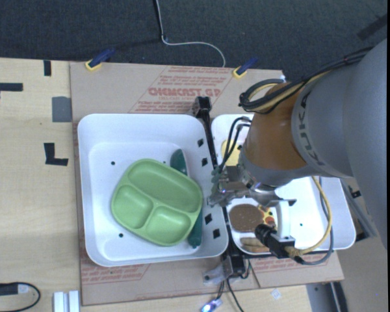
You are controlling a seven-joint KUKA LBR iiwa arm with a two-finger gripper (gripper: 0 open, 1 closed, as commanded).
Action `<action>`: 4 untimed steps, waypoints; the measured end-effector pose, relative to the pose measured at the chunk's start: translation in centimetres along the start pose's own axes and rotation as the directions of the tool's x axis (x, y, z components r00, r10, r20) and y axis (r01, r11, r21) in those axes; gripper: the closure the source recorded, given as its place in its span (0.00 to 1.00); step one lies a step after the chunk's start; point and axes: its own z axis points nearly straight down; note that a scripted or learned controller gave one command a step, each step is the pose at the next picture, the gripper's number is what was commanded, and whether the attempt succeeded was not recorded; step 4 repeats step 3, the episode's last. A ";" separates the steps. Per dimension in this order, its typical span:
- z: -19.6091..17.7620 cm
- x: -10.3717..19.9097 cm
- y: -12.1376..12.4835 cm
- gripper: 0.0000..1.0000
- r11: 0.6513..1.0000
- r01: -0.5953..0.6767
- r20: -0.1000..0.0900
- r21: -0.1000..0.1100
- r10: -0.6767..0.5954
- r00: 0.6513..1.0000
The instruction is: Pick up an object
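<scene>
Presently, left bin (91,174) holding green tray (157,201) over dark green item (179,161), right bin (335,226) holding brown disc (245,218), arm (292,142) covering most, gripper (231,190) state cannot be told.

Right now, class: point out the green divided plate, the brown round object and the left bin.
green divided plate (157,202), camera view, its middle ridge.
brown round object (245,218), camera view, its top face.
left bin (101,142), camera view, its bare floor.

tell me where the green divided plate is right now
The green divided plate lies in the left bin, toward its lower right, atop a dark teal object, with the arm's wrist just beyond the divider.
</scene>
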 end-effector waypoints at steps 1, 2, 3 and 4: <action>-16.3 4.2 -0.4 1.00 1.000 0.003 -0.003 -0.023 -0.003 1.000; -19.8 3.5 -0.5 1.00 1.000 -0.004 0.002 -0.011 0.004 1.000; -27.7 5.7 -0.1 1.00 1.000 -0.002 0.000 -0.016 0.002 1.000; -27.7 5.7 -0.1 1.00 1.000 -0.002 0.000 -0.016 0.002 1.000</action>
